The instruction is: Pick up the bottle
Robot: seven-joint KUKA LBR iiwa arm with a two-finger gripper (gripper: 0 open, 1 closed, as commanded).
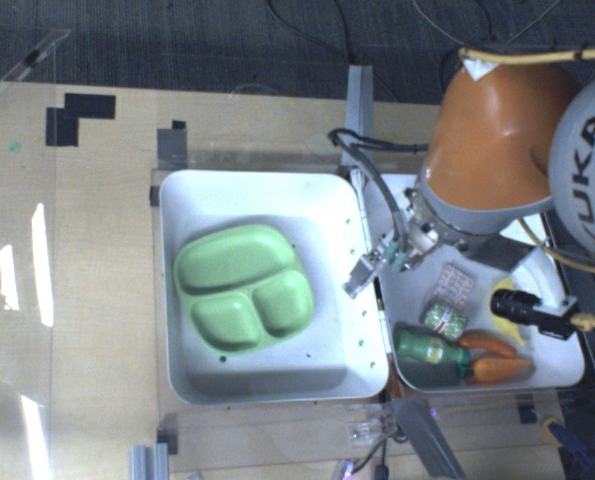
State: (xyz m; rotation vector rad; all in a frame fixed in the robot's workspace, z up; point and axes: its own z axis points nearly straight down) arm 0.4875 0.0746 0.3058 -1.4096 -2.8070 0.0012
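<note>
Pale wood covers the bench (87, 268), with dark carpet beyond its far edge and a few pieces of black tape (77, 116) stuck down at the far left. We see two shallow white bins side by side. The left bin (227, 193) holds a green tray (242, 286) with three compartments, lying flat and slightly askew. The right bin (565, 368) is crowded along its near wall, where the bottle (422, 348) lies on its side in the near left corner. It is green with a lighter label, and a darker green shape sits just nearer than it. Two carrots (492, 358) lie just right of the bottle, touching it or nearly so. Just beyond the bottle is a small green and white item (444, 318), perhaps a tin, though the view is too soft for us to be sure. A checked packet (455, 286) lies beyond that. The arm (497, 128) comes in from the right, and its orange band looms over the far half of the right bin. The gripper (362, 276) hangs tilted down and to the left over the wall shared by the two bins. It is beyond the bottle and apart from it. We cannot tell how far the gripper is open, and we see nothing in its grasp.
</note>
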